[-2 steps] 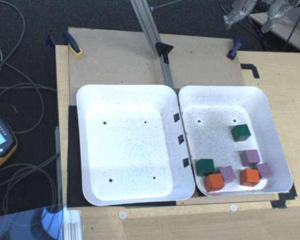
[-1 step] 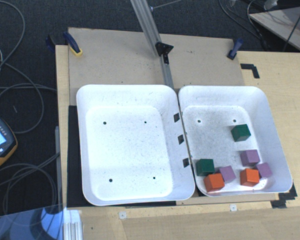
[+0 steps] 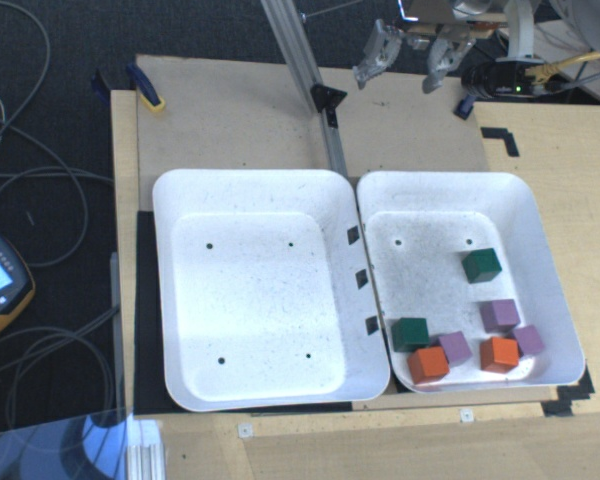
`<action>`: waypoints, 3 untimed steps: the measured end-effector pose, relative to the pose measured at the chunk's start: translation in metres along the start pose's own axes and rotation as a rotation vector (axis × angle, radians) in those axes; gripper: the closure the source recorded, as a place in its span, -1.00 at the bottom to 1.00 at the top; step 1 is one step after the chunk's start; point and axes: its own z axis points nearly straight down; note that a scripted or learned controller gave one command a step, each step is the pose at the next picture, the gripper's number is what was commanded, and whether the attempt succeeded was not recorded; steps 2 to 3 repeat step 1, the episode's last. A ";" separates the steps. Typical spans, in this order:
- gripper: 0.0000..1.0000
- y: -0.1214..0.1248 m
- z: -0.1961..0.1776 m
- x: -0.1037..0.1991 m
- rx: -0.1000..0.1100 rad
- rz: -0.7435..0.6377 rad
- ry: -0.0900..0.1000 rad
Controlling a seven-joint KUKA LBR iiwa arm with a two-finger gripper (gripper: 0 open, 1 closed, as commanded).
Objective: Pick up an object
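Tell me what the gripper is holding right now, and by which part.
Nothing is held. The gripper hangs open above the bench, beyond the bins, with only air between its fingers; the blocks all lie in the right bin.

Pale wooden worktop (image 3: pixel 230 118) on dark carpeted floor (image 3: pixel 40 128). Loose cables (image 3: pixel 15 183) at left. Slanted metal pole (image 3: pixel 295 43) crosses worktop. Even overhead lighting.
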 end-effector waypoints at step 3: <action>-1.00 0.000 -0.012 0.046 -0.013 -0.001 0.000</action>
